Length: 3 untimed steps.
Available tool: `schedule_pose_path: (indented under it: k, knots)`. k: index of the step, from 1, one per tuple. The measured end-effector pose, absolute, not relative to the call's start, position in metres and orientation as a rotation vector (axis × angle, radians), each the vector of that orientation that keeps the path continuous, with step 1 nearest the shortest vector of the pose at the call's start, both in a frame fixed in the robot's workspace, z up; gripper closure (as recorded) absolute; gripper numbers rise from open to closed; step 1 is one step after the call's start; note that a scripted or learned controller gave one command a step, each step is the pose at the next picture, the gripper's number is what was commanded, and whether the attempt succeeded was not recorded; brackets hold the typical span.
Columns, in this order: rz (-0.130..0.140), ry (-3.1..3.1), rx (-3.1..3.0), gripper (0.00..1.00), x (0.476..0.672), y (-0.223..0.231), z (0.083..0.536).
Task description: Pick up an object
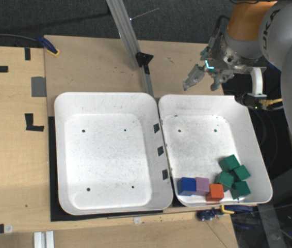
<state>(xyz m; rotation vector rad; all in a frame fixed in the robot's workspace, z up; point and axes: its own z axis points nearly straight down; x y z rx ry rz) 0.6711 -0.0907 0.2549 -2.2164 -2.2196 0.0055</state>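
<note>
Camera view, one entry: arm point(270, 19), grey with orange band, partial lettering "UK" legible on its casing. Gripper point(204, 80) above the worktop point(94, 66) just beyond the right bin's point(249, 123) far rim, jaws parted, nothing between them. Right bin, near corner: blue block point(187, 185), mauve block point(202, 185), orange block point(216, 191), green blocks point(233, 175) clustered, touching. Left bin point(63, 138) adjoins.

The two shallow white plastic bins point(107, 101) look smooth, faintly speckled. The light brown wooden bench point(89, 61) is matt. The slanted grey metal bar point(123, 17) has a dull sheen.
</note>
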Motion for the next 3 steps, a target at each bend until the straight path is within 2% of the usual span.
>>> schedule_pose_path:
  k: [1,3]
  knots:
    - [0.002,-2.224,-2.219,0.0,0.672,-0.091,0.258]
    - [0.009,-2.22,-2.217,0.0,0.679,-0.094,0.141]
